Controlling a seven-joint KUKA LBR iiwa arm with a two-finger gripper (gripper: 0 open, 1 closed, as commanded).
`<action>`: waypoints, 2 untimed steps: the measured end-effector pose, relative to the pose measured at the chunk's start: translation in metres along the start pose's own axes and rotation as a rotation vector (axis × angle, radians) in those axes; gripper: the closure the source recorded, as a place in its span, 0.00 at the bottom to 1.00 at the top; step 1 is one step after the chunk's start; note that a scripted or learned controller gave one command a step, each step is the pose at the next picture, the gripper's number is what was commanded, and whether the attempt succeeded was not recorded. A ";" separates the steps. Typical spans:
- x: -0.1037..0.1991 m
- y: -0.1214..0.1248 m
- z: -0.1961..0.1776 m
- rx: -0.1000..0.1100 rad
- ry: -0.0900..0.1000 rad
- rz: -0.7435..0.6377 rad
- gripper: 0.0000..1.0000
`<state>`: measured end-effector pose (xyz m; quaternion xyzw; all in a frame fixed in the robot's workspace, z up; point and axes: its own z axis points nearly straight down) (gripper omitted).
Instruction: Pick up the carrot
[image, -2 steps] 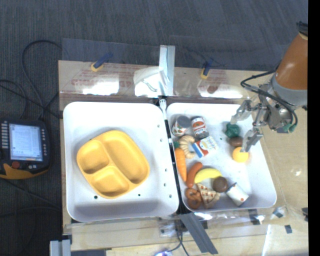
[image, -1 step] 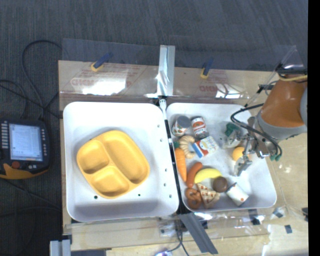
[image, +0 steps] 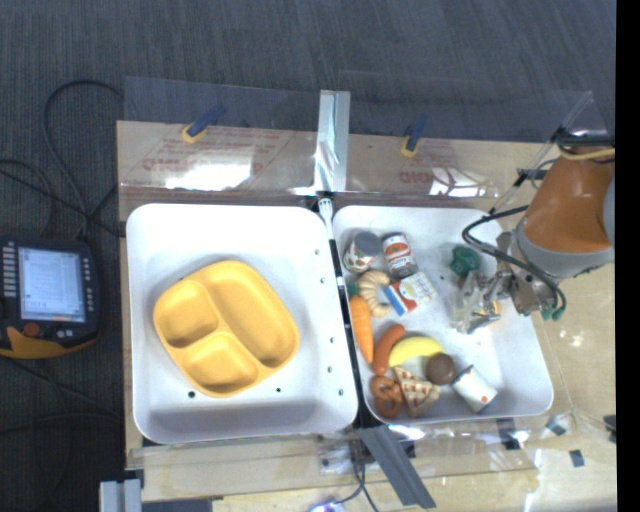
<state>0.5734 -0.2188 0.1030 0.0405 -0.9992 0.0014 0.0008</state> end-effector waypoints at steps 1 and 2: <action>-0.011 0.091 -0.044 -0.004 -0.005 0.053 1.00; 0.071 0.155 -0.113 -0.003 -0.001 0.198 1.00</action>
